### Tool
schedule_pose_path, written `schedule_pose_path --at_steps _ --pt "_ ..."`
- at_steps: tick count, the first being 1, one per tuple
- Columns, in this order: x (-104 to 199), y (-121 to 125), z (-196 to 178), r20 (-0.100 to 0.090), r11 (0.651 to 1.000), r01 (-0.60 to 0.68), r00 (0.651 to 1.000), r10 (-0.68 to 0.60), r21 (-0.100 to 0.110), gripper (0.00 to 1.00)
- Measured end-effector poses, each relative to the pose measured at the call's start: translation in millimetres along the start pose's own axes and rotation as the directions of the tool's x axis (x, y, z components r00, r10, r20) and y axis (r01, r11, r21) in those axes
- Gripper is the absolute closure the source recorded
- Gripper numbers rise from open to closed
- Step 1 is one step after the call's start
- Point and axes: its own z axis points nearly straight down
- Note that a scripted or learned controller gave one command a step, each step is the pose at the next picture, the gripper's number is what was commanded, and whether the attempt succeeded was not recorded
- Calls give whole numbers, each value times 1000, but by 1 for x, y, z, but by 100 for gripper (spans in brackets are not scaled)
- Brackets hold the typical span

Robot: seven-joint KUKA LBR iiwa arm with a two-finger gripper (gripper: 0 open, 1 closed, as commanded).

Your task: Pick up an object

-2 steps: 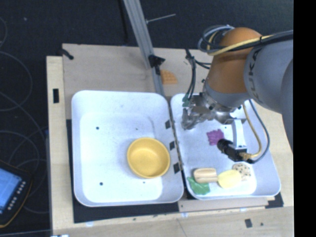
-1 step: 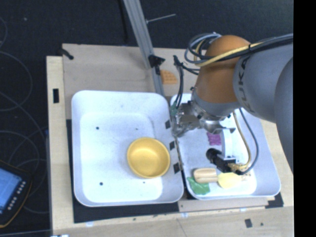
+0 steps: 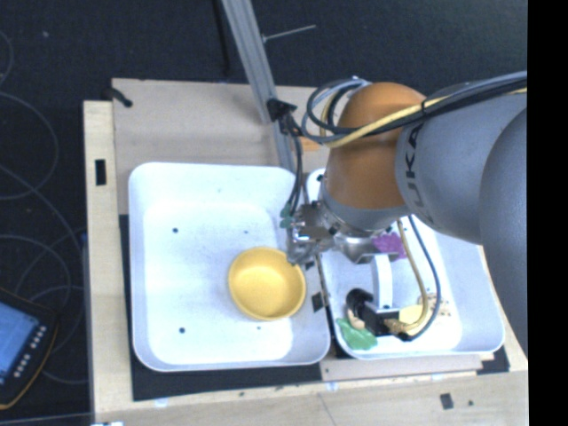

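Grey arm point(image 3: 470, 167), orange band point(image 3: 368, 162), looped black cables point(image 3: 318, 124)

Pale bench point(image 3: 102, 140), two white bins side by side. Left bin point(image 3: 177, 202): one yellow bowl point(image 3: 265, 283), upright, mouth up, lying toward the bin's right wall and nearer the bench's front edge than its back. Grey arm point(image 3: 461, 167) comes in from the bench's right side, its orange band point(image 3: 377, 140) over the right bin point(image 3: 470, 327). Gripper point(image 3: 302, 242) hangs over the divide between the bins, just beside the bowl's back-right rim; contact cannot be told. Right bin: small green piece point(image 3: 359, 335) at its front-left corner, purple piece point(image 3: 389, 240) partly hidden under the wrist. Grey rail point(image 3: 244, 43) slants past the bench's back edge. Blue-screened handset point(image 3: 18, 344) on the dark floor off the front-left corner.
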Motion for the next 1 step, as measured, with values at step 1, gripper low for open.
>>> schedule_pose_path --at_steps 1 --pt "-2 1 0 0 1000 -6 1000 6 -1 0"
